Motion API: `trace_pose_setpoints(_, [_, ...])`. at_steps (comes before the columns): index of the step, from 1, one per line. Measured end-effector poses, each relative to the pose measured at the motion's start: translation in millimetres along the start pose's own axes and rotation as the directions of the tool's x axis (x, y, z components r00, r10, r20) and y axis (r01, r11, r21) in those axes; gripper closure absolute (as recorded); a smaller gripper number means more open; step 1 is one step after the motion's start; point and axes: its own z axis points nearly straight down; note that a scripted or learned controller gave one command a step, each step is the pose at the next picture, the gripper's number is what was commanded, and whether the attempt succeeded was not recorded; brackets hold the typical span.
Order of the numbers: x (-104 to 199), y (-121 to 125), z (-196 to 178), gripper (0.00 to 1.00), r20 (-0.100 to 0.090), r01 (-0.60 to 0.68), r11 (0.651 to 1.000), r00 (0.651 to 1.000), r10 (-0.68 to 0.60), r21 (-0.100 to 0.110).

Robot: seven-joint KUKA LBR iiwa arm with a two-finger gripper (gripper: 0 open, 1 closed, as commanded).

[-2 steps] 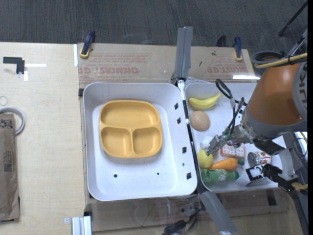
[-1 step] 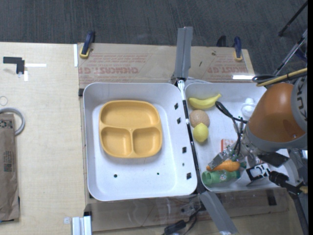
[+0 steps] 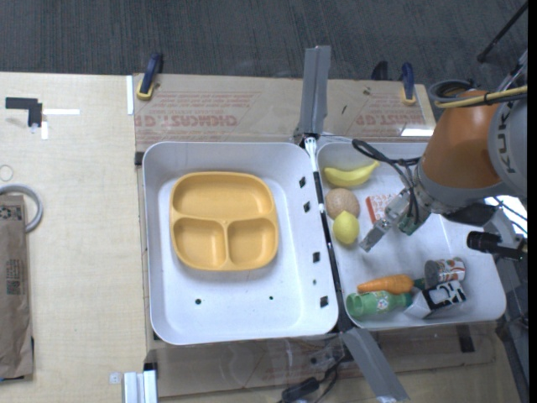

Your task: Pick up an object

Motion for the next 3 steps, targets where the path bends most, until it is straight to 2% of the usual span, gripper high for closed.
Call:
trace_pose_setpoints(1, [-20.0, 40.3, 0.3, 0.00, 0.002, -0.037, 0.999, 0.999, 0.037, -0.002])
trace_pose_setpoints(2, [-23.2, 40.7, -11.2, 1.00, 0.011, -0.041, 0.999, 0.999, 0.041, -0.007])
trace_pose_setpoints(3, [27.7, 88.1, -148.5, 1.00, -0.006, -0.474, 0.881, 0.881, 0.474, 0.016])
